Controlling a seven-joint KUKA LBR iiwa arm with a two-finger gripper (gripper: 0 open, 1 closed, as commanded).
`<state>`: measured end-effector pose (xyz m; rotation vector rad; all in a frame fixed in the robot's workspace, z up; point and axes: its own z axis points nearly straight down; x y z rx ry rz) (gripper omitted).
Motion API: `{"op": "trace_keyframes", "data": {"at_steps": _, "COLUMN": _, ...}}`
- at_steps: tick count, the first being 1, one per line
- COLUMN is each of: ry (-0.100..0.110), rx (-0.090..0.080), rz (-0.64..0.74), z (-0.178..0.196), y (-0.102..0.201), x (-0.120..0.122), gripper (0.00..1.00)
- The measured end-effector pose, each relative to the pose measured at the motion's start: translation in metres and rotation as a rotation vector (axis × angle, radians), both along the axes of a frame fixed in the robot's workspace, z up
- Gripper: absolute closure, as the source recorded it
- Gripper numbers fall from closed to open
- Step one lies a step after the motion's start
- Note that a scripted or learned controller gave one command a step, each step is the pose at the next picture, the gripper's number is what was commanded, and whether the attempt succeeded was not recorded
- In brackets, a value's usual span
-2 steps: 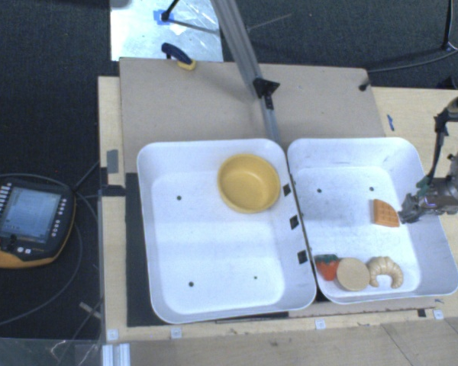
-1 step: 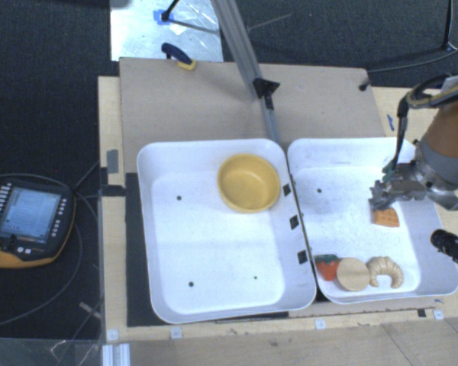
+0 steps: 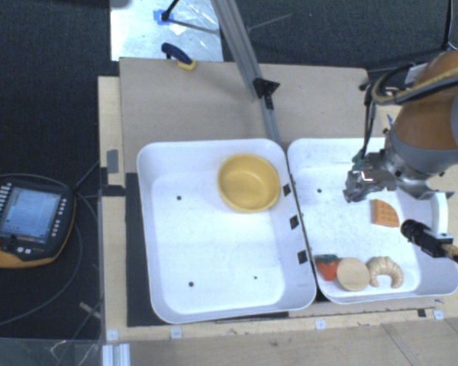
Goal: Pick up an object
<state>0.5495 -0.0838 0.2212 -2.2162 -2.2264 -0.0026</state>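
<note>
nothing lifted yet

the gripper (image 3: 356,187) hangs over the right bin (image 3: 320,162), just left of the orange waffle piece (image 3: 384,213). whether its fingers are spread or pressed together, i cannot tell. the croissant (image 3: 387,271), round bun (image 3: 353,274) and tomato (image 3: 327,265) lie at the near wall.

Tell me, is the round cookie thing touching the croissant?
Touching. The camera view shows the round tan disc pressed against the croissant in the right bin, with no white floor between them.
</note>
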Motion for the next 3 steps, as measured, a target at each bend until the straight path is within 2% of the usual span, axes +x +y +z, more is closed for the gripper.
{"op": "trace_keyframes", "data": {"at_steps": 2, "ry": 0.001, "rx": 0.000, "rz": -0.001, "z": -0.004, "y": 0.094, "x": 0.063, "gripper": 1.00}}
{"op": "trace_keyframes", "data": {"at_steps": 3, "ry": 0.001, "rx": 0.000, "rz": 0.000, "z": -0.008, "y": 0.140, "x": 0.084, "gripper": 1.00}}
